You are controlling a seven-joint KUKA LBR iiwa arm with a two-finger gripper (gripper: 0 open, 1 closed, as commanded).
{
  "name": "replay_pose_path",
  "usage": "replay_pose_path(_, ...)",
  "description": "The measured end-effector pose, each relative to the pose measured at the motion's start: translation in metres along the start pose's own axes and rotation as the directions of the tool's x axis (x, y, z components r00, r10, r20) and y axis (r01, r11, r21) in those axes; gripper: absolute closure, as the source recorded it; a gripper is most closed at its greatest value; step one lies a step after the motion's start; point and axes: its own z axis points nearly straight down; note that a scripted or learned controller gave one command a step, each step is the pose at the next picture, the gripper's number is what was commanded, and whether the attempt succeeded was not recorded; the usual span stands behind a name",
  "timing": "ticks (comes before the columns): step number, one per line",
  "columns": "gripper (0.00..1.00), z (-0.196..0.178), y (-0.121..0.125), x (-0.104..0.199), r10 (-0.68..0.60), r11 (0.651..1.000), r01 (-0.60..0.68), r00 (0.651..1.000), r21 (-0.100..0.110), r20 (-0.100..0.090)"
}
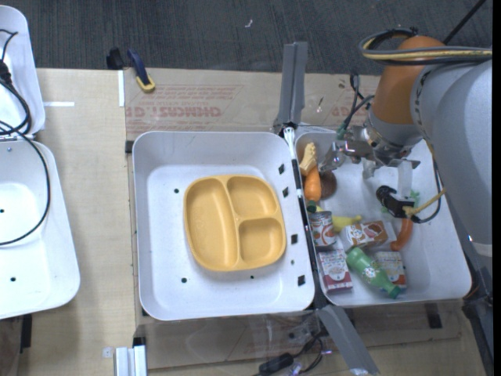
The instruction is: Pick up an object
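1. Two shallow white bins sit side by side on the bench (94, 100). The left bin (156, 272) carries a yellow divided plate (233, 222), lying flat near its middle.
2. The right bin (446, 276) holds a clutter of small things: an orange (313, 185) near the dividing wall, a yellow wedge (308, 157) just above it, a small can (321, 227), a red and white carton (334, 269), a green bottle (373, 271) lying on its side, and a carrot (402, 233).
3. The grey arm reaches in from the right, and the tool (374, 157) hangs over the upper part of the right bin, near the orange.
4. I cannot tell whether the tool is spread or pressed together; nothing is visibly pinched in it.
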Motion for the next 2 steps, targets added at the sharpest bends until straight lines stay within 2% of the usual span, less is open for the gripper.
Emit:
replay_pose_path(1, 0.0, -0.098, 0.0, 0.047, 0.17, 0.985, -0.17, 0.985, 0.004, 0.002)
replay_pose_path(2, 0.0, -0.005, -0.021, -0.007, 0.045, 0.999, -0.045, 0.999, -0.005, 0.005)
